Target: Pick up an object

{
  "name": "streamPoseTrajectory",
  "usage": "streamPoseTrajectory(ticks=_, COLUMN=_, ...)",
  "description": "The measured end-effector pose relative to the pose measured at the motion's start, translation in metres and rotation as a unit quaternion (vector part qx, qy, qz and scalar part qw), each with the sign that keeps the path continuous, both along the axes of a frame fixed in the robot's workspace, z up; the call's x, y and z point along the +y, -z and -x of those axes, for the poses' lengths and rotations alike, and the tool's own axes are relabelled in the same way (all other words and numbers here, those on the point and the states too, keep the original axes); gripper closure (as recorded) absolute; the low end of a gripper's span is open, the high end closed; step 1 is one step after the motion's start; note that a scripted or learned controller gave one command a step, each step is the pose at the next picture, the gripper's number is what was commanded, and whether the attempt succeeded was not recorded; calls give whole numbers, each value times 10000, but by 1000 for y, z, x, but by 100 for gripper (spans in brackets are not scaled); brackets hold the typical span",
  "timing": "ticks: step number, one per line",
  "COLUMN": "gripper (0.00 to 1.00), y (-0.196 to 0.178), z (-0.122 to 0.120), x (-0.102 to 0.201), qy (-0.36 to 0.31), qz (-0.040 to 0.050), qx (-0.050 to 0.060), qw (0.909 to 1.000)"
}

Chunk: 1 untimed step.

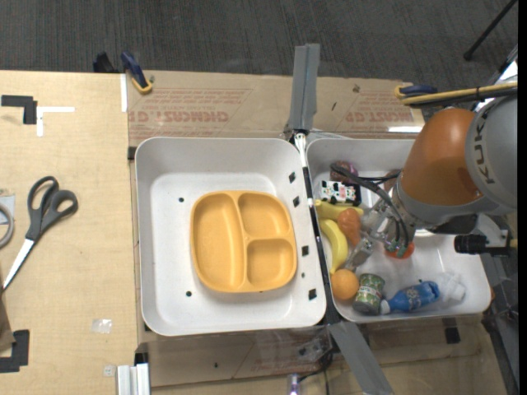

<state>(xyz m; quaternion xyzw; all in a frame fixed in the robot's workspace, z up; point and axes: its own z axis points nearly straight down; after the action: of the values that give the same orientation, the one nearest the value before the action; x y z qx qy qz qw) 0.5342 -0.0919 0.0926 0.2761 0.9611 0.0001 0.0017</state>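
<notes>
Gripper (pixel 361 253) low in right bin (pixel 461 303), beside banana (pixel 334 243) and orange (pixel 345 285); grip state cannot be told

A single fixed camera looks down from above at a slant onto the pale wooden counter (pixel 66 303). It sits far enough back to take in both shallow white plastic bins: the left bin (pixel 156 245) near the centre of the frame, the right bin (pixel 469 299) toward the right edge. Dark carpeted floor (pixel 206 15) fills the top. The grey robot arm with an orange band (pixel 449 163) enters from the right.
</notes>
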Motion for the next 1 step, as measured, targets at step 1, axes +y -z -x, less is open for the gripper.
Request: streamPoseTrajectory(ticks=1, gripper=0, y=0, z=49, x=-8, qy=866, qz=-3, qx=3, qw=9962)
